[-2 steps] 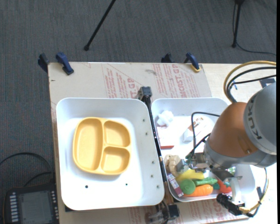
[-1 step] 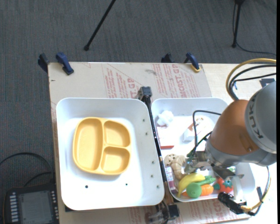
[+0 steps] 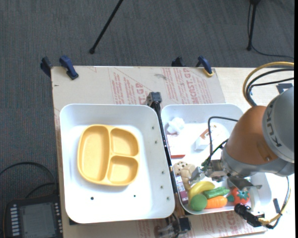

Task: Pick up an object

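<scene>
The right bin (image 3: 223,111) holds a heap of small items. Along its near edge lie a yellow banana (image 3: 200,187), a green round toy (image 3: 197,203) and a green and orange carrot (image 3: 217,197). A beige toy (image 3: 188,172) and a brown spotted piece (image 3: 180,167) sit just behind them. My gripper (image 3: 209,171) hangs low over this cluster, right above the banana and beside the beige toy, and the wrist hides what is under it. I see nothing held in it.
A white crumpled item (image 3: 176,124), a small white box (image 3: 203,141) and a flat red piece (image 3: 176,149) lie toward the right bin's back. The left bin (image 3: 69,192) carries a yellow divided plate (image 3: 108,154). A red and teal item (image 3: 240,196) sits by the arm.
</scene>
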